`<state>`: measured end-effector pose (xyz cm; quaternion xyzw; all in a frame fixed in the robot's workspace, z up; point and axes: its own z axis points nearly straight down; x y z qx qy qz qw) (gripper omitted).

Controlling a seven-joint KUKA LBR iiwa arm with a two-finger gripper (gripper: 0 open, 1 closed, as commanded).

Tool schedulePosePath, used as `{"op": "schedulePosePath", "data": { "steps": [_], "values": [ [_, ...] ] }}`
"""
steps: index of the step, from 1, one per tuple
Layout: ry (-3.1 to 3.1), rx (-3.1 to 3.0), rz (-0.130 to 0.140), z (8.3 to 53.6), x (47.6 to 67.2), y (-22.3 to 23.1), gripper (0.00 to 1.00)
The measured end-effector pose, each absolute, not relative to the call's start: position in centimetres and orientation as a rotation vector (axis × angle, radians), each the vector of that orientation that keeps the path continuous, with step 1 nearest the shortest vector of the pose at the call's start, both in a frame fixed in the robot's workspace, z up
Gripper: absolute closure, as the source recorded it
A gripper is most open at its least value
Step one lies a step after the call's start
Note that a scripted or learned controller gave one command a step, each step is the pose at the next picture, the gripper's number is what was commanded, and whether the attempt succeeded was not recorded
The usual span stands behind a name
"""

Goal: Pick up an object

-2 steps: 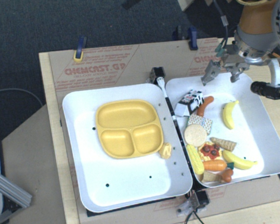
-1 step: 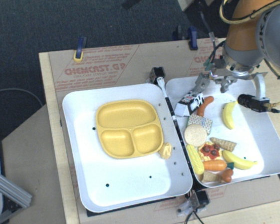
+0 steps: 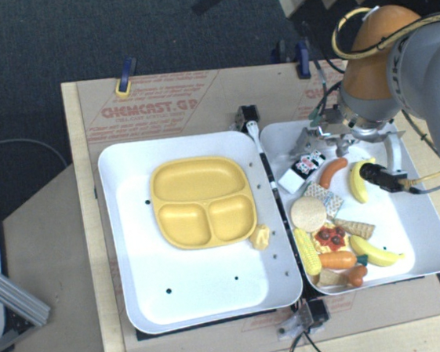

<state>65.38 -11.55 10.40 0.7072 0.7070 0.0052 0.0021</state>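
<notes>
The toy food is heaped in the right bin (image 3: 437, 245), likely so the gripper (image 3: 328, 137) has plenty to grab there; the sausage (image 3: 332, 172) lies just below it, a banana (image 3: 357, 183) beside that, the yellow tray (image 3: 204, 201) well off to its left. The arm (image 3: 377, 63) bends down over the bin's far corner. How the gripper is set, I cannot tell.
</notes>
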Motion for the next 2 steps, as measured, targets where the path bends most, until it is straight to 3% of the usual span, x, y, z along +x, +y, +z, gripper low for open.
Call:
{"op": "schedulePosePath", "data": {
  "steps": [1, 2],
  "values": [
    [2.219, 2.21, 0.015, 9.1, 65.91, -11.34, 0.0],
    [2.221, 2.219, 0.004, 9.66, 65.53, -11.47, 1.0]
  ]
}}
